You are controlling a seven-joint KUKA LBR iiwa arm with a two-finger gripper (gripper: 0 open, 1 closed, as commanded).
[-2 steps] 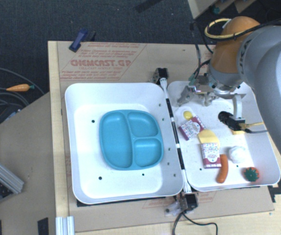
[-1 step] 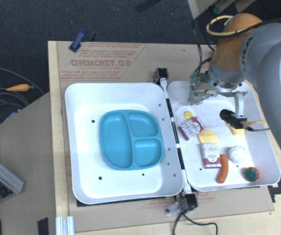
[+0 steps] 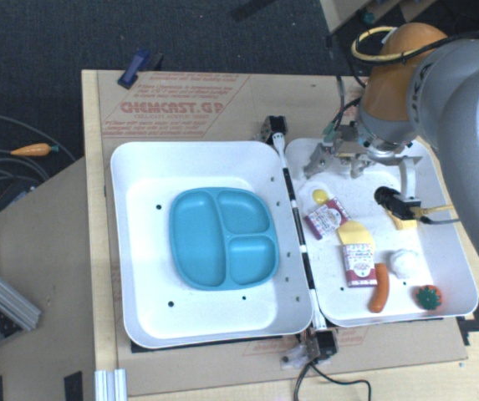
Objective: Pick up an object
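Observation:
My gripper (image 3: 334, 167) hangs over the far left part of the right bin (image 3: 461, 261), open, with nothing between its fingers. Just in front of it lie a small yellow piece (image 3: 319, 196) and a pink and purple packet (image 3: 324, 219). Further forward are a yellow and red box (image 3: 357, 254), an orange sausage-shaped toy (image 3: 379, 288), a white ball (image 3: 405, 262) and a red strawberry (image 3: 428, 296).
The left bin (image 3: 139, 174) holds a blue divided plate (image 3: 222, 236). The grey arm (image 3: 465, 115) covers the right bin's far right side. The ridge between the bins (image 3: 293, 215) runs just left of the gripper. A blue clip (image 3: 134, 68) lies on the bench behind.

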